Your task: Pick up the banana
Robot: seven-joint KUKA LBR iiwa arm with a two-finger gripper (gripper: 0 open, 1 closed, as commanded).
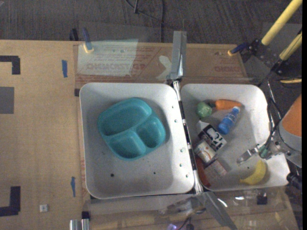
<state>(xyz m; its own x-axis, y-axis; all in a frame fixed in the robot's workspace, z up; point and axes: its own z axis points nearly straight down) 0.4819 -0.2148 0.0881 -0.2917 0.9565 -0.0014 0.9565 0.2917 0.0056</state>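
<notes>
The yellow banana (pixel 256 173) lies in the right bin's near right corner, curved along the front wall. My gripper (pixel 249 155) reaches in from the right edge and hangs just above and slightly left of the banana, with nothing seen in its grasp. The arm's orange band (pixel 293 118) shows at the right edge.
The right bin (pixel 249 92) also holds a green fruit (pixel 204 109), an orange carrot (pixel 228 104), a blue bottle (pixel 229 120), a black-and-white box (pixel 212 138) and a small jar (pixel 205 152) along its left side. A teal divided plate (pixel 132 128) lies in the left bin (pixel 91 143).
</notes>
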